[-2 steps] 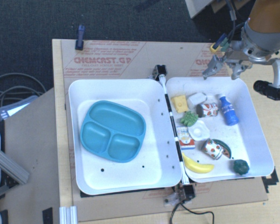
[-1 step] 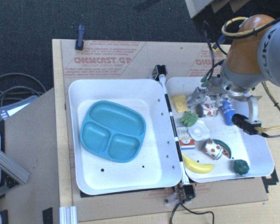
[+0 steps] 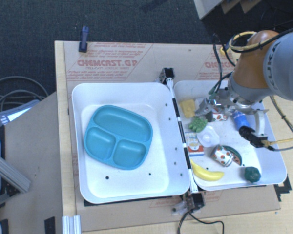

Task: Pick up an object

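Hovering low over the right bin, the claw sits above the clutter, can't tell its state from here. Just beside it: green leafy toy, yellow block, blue piece. Nearer the front edge are a banana and dark green ball. I'd center on one item first, the pile's tight. Blue tray fills the left bin

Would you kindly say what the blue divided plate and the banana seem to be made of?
The blue divided plate looks like moulded plastic with a smooth, slightly matte finish: even colour, soft rounded compartment ridges. The banana is probably a plastic toy, given its uniform glossy yellow, though real fruit cannot be excluded.
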Available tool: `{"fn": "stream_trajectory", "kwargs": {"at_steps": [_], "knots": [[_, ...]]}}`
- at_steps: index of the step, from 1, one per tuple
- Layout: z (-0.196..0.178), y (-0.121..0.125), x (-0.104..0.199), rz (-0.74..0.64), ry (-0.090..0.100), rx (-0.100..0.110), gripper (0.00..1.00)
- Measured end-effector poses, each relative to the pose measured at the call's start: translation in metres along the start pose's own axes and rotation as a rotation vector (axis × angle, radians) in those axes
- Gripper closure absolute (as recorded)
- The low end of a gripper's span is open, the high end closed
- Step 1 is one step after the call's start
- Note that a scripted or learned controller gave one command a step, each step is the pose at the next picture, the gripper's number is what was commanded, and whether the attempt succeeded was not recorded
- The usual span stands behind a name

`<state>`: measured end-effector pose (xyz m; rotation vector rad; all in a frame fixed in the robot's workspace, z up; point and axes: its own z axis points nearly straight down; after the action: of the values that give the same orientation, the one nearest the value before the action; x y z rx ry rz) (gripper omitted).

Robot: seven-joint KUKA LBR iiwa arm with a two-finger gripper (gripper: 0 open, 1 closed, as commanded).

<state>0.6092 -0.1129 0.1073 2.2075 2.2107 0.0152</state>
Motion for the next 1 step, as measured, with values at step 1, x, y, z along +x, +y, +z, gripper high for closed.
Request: {"fn": "stream_trajectory", "kwargs": {"at_steps": [1], "knots": [[-0.0140, 0.0028, -0.0022, 0.002, -0.004, -0.010, 1.00]]}}
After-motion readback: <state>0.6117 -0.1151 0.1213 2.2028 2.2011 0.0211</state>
